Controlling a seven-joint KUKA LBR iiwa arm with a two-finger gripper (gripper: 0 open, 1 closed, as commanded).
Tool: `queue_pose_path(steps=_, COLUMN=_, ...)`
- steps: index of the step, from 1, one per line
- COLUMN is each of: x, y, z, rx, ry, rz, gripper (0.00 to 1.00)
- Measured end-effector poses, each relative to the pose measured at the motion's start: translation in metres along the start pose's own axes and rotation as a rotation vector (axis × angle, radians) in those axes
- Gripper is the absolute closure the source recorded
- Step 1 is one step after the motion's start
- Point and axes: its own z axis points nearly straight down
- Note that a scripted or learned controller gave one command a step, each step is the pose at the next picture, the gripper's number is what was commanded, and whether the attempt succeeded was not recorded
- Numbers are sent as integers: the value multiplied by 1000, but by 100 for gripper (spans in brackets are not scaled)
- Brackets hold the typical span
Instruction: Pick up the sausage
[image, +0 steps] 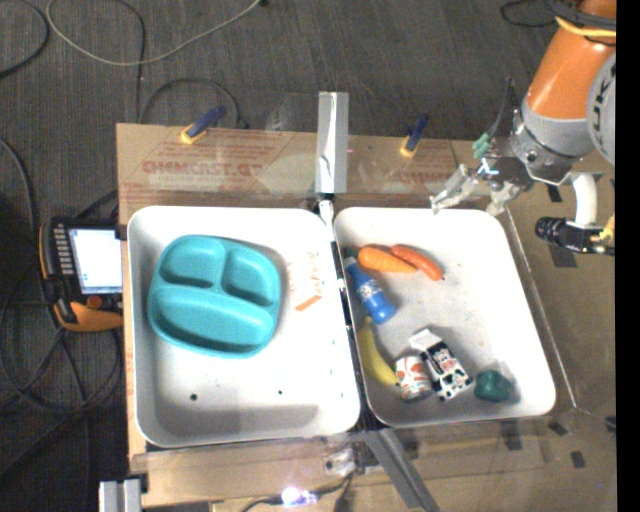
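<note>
Sausage (419, 260) lies untouched in the right bin (520, 300), toward that bin's far side, so as far as this view shows the pick has not begun: nothing is lifted, and everything is left to do, from reaching down to closing and raising. It is a short reddish-orange link with rounded ends, lying at a slight slant, its left end touching or tucked just behind a brighter orange carrot (385, 260) that points left toward the bin's inner wall. The two are close in colour and shape, which I judge could make it easy to grab the wrong one or both at once. The gripper (468, 190) hangs above the far right corner of that bin, just past its rim, apart from the sausage and to its right and farther back; its thin fingers look spread apart with nothing between them. Nearer in the same bin lie a blue bottle (370, 295), a yellow banana (377, 358) along the left wall, a small can (410, 378), a little white carton (445, 368) and a dark green lump (492, 385) in the near right corner, all well clear of the sausage. The left bin (200, 400) holds a turquoise divided plate (215, 295) and a small orange scrap (308, 292) beside it.
</note>
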Motion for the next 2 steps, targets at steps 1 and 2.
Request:
queue_pose_path(steps=1, x=-12, y=-17, z=143, rx=1, ry=-1, rz=-185, gripper=0)
queue_pose_path(steps=2, x=-37, y=9, z=167, rx=-5, ry=-1, rz=-227, gripper=0)
